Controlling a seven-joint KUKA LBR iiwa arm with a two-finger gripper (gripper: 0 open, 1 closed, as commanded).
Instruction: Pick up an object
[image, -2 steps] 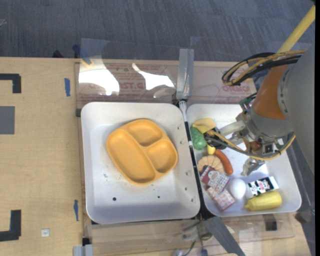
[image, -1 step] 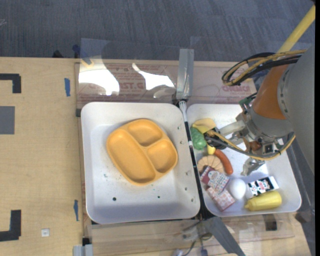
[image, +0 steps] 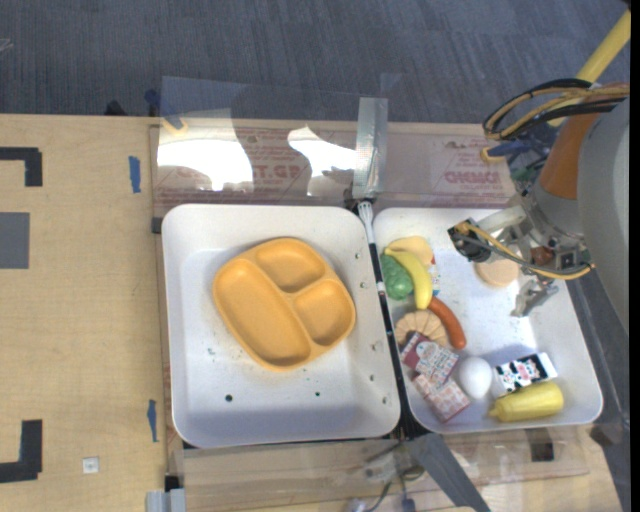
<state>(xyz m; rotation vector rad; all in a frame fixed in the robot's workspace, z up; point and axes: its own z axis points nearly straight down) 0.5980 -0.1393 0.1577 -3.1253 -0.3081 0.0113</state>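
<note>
The right bin (image: 572, 330) holds several toy foods. Along its left side lie a yellow banana (image: 421, 279), a green vegetable (image: 398, 279), an orange sausage (image: 449, 322) and a red snack packet (image: 434, 368). A white egg (image: 474, 378), a black-and-white carton (image: 524, 371) and a yellow squash (image: 527, 402) sit at the front. My gripper (image: 530, 290) hangs over the bin's right part, just beside a tan round piece (image: 495, 272) that the wrist partly covers. Nothing shows in its grasp.
The left bin (image: 190, 390) holds an orange divided plate (image: 285, 300). A raised rim (image: 375, 300) separates the two bins. Yellow and black cables (image: 540, 105) loop above the wrist at the upper right. Bare white floor lies right of the sausage.
</note>
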